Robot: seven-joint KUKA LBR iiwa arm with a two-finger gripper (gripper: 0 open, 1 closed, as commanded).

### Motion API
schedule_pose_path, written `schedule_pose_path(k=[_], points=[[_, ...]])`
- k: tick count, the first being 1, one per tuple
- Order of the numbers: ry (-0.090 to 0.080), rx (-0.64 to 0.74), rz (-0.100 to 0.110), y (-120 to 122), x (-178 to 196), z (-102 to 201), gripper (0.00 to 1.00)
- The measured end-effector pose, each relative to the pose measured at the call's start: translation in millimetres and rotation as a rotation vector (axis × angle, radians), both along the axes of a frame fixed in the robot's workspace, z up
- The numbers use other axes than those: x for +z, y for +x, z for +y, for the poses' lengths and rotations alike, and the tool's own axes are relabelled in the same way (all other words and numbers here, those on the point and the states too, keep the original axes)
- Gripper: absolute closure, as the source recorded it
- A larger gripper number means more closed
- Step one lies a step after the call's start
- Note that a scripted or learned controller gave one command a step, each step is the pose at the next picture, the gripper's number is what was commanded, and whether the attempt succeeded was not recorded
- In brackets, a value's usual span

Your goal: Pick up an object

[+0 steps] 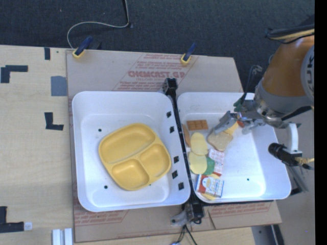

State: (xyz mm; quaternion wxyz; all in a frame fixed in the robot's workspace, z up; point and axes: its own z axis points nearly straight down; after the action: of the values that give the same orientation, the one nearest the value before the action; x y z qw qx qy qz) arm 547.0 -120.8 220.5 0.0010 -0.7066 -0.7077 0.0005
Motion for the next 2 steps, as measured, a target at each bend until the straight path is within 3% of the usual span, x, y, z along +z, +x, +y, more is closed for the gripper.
schedule_pose_path(k=[1,2], points=[[-0.002,-0.004,0.005,17,-66,-47,0.00],[-0.004,0.000,-0.005,57,-137,-38,0.00]])
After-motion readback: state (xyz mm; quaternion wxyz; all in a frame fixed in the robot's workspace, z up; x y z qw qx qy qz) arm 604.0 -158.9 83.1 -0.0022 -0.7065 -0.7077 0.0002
